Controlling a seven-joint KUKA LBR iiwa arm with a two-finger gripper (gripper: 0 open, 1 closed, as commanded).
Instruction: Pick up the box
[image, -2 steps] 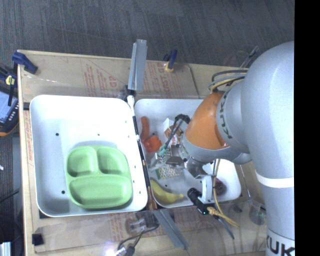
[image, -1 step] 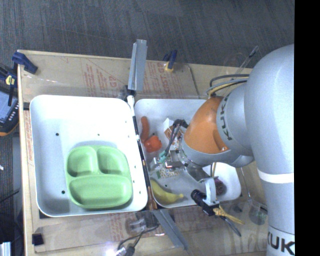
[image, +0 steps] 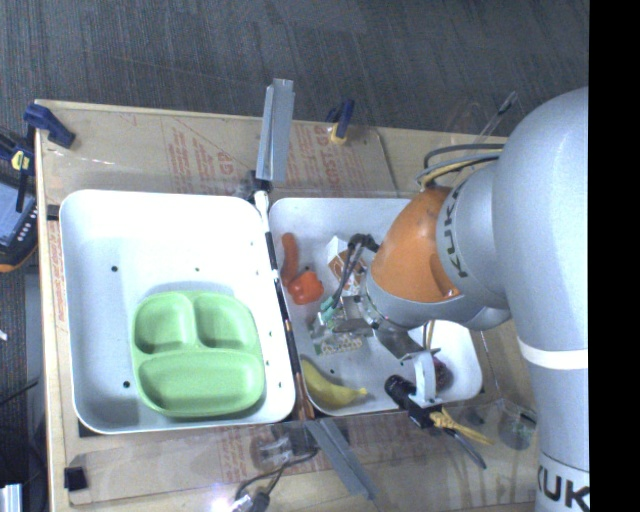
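The box (image: 341, 340) is small, with green and white print, and lies in the middle of the right bin (image: 300, 215). My gripper (image: 338, 316) reaches down from the orange-banded wrist right over the box's upper edge and seems to touch it. The wrist and arm hide the right half of this bin. The box rests low in the bin.
A banana (image: 335, 388) lies just below the box by the bin's front wall. A red round item (image: 305, 288) and an orange-red stick (image: 290, 250) sit to the upper left. A brown packet (image: 345, 262) peeks out beside the wrist. The left bin (image: 90, 260) holds a green divided tray (image: 200, 355).
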